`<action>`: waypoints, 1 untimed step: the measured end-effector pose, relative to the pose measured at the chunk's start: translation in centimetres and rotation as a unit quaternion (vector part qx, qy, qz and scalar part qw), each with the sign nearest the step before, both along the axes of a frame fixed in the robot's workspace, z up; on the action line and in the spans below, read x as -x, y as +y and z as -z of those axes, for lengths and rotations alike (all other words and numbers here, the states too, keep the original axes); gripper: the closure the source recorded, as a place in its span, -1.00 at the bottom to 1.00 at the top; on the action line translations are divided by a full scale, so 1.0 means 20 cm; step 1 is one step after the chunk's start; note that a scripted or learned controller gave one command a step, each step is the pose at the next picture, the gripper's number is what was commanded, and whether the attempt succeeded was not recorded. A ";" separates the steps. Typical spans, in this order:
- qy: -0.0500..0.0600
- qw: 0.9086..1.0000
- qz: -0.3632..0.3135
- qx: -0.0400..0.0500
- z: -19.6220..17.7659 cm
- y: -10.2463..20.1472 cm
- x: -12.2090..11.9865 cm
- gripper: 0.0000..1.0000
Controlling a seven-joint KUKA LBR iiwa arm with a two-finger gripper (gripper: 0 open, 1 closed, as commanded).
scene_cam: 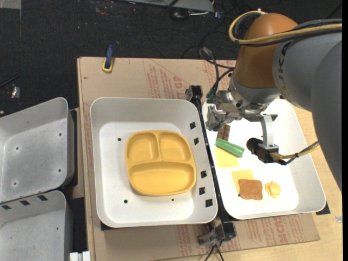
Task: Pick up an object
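While the grey arm [304,53] reaches in from the right with its orange band above the wrist, the end effector [218,125] hangs over the upper left part of the right bin [304,200], close to the divide between the two bins. Whether it is released or clenched cannot be told, since the wrist hides much of it, and nothing can be seen grasped in it. Just below it and slightly to its right lies a green block [229,147], tilted, with a small dark brown piece [224,131] touching its upper end. Further below sits a yellow flat square [243,176], and beyond that a brown toast-like piece [250,189] beside a small yellow lump [272,189]. Well to its left, in the left bin [109,118], rests a yellow divided tray [161,163]. Both bins stand on the worktop [141,72].
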State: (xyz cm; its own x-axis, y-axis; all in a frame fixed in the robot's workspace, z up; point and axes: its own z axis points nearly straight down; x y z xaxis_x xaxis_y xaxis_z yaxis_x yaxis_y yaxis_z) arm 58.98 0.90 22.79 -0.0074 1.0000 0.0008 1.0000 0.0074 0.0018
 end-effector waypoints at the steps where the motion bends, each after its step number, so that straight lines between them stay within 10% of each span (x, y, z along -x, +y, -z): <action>1: -0.001 1.000 0.000 -0.001 -0.06 0.27 -0.07 1.00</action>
